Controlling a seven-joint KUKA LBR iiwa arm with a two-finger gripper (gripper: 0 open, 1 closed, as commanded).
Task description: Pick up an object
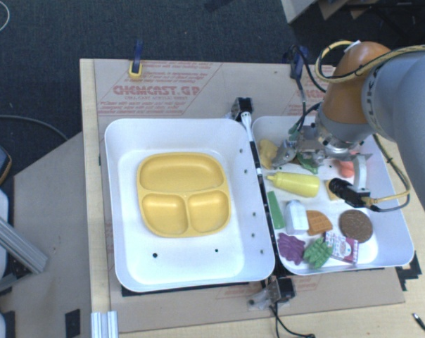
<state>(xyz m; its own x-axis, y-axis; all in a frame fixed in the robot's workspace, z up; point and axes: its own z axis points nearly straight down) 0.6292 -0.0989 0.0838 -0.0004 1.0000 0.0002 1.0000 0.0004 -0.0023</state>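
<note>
Two shallow white bins side by side on a bench, seen from above at a slant. Left bin (121, 259) holding a yellow divided tray (184, 192). Right bin (399, 248) crowded with small toy foods. Grey arm (402, 90) with orange band (350, 83) reaching in from the right, gripper (302, 150) low over the upper part of the right bin; whether open or closed, cannot tell. Just below the gripper, a yellow bottle (295, 183) lying on its side. Further down, a brown round cookie (355, 225), an orange wedge (319, 222), a white block (295, 215), a pink carton (341, 248), purple grapes (290, 247) and a green leafy piece (316, 253). Likely risk: pieces packed so close that closing fingers catch two, nudge a neighbour aside, or slip off the rounded bottle and come up with nothing.
</note>
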